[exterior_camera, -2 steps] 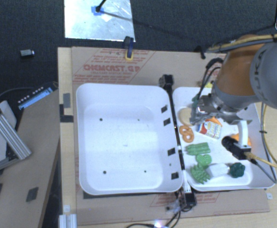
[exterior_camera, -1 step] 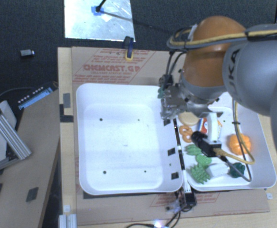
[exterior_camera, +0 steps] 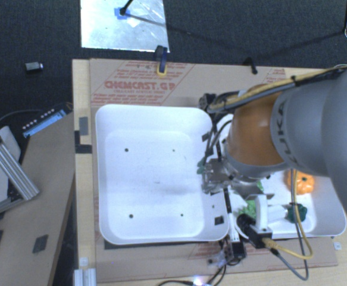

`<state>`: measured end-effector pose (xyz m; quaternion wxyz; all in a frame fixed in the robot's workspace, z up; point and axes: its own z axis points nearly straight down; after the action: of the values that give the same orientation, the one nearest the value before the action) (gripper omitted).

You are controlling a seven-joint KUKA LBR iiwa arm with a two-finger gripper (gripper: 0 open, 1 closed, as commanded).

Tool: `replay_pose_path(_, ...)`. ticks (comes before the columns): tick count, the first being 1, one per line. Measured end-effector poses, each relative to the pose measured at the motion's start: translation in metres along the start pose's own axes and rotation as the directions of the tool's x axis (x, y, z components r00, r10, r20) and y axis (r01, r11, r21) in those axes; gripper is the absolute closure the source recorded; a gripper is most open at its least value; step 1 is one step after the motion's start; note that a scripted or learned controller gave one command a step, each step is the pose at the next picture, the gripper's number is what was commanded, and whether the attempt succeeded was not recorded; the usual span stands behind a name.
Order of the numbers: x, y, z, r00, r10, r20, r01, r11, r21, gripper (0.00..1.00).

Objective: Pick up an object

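1. Half covering the right bin point(exterior_camera: 334, 222) with the grey arm point(exterior_camera: 322, 130) and its orange band point(exterior_camera: 253, 136), reaching in from the right.
2. Hanging the gripper point(exterior_camera: 213, 180) over the seam between the left bin point(exterior_camera: 155, 159) and the right one. Not being able to tell whether it is parted or closed, or gripping anything.
3. Finding an orange object point(exterior_camera: 305, 185) in the right bin, well to the right of the gripper and slightly lower in the view. Looking rounded, bright and smooth, tucked partly under the arm along its upper left side. Showing too little of itself to give away a long axis or a heading.
4. Finding a pale green piece point(exterior_camera: 250, 208) nearer, down and to the right of the gripper. Looking small and ragged, peeking out from behind robot parts, again revealing no clear axis.
5. Finding a dark green object point(exterior_camera: 299, 212) farthest from the gripper, sitting just below the orange object and apart from it. Looking blotchy in outline, with no direction to read.
6. Resting both bins on brown board point(exterior_camera: 140, 83) bearing red lettering, beyond the gripper towards the top of the view.
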<state>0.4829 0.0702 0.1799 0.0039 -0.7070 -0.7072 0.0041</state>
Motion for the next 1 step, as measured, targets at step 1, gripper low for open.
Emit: replay_pose_path(1, 0.0154, 0.0035, -0.1871, 1.000, -0.007, -0.005, 0.007, 1.000, -0.031, 1.00)
